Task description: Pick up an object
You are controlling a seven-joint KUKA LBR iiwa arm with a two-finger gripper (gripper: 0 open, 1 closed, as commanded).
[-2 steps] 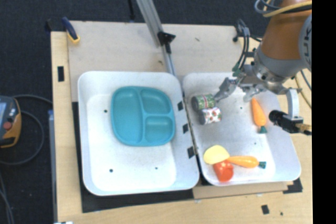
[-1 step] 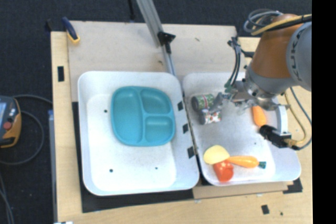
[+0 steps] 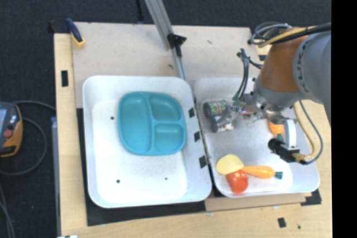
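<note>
The arm reaches in from the right, and its gripper (image 3: pixel 222 117) hangs low over the upper left part of the right bin (image 3: pixel 254 187). Several small objects lie near the bin's front edge: a pale yellow round piece (image 3: pixel 228 164), a red piece (image 3: pixel 238 181) and an orange carrot-shaped piece (image 3: pixel 258 171). Another orange object (image 3: pixel 275 127) peeks out beside the wrist. I cannot make out whether anything sits between the fingers.
In the left bin (image 3: pixel 103 181) lies a teal divided plate (image 3: pixel 152 122). A slanted metal pole (image 3: pixel 159 11) crosses the back of the bench. Cables (image 3: pixel 301 145) loop beside the arm at the right.
</note>
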